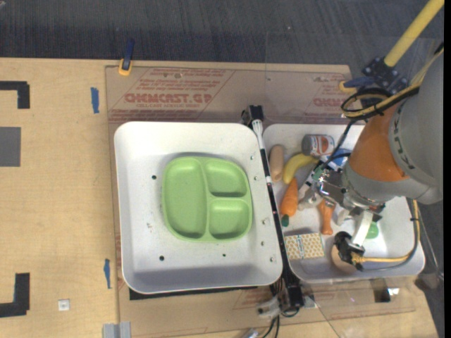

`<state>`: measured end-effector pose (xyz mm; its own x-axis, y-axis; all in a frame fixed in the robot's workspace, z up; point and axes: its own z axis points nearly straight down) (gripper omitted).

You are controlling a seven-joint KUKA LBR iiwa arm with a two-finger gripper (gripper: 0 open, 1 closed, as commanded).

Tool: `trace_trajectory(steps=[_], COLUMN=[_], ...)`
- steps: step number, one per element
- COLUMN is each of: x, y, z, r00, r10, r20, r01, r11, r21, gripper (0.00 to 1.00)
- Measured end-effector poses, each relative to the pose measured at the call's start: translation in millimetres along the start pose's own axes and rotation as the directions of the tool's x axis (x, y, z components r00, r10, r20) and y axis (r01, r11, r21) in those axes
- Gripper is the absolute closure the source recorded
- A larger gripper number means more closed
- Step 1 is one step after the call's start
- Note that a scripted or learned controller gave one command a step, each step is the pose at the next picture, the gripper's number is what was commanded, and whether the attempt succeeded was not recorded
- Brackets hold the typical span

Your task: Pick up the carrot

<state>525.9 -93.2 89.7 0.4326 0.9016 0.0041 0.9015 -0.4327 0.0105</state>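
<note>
Your gripper [318, 186] hangs just right of the carrot [289, 198]. The carrot lies nearly upright, leaf end down. I cannot tell its state.

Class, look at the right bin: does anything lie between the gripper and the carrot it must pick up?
Nothing visible does. The carrot lies in the right bin, just left of the gripper, with no item between them. A banana lies above the carrot, beside the path, not across it.
</note>
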Motion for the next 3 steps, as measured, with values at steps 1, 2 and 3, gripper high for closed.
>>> trace_trajectory(steps=[1,2,3], x=[5.9,3.3,3.4], y=[10.6,10.4,9.9], z=[0.4,-10.1,-9.4], r00=[0.947,0.948,0.948], r10=[0.322,0.319,0.318], r20=[0.001,0.009,0.01], r01=[-0.322,-0.319,-0.318], r11=[0.947,0.948,0.948], r21=[-0.008,-0.009,-0.007], gripper=[0.0,1.0,0.0])
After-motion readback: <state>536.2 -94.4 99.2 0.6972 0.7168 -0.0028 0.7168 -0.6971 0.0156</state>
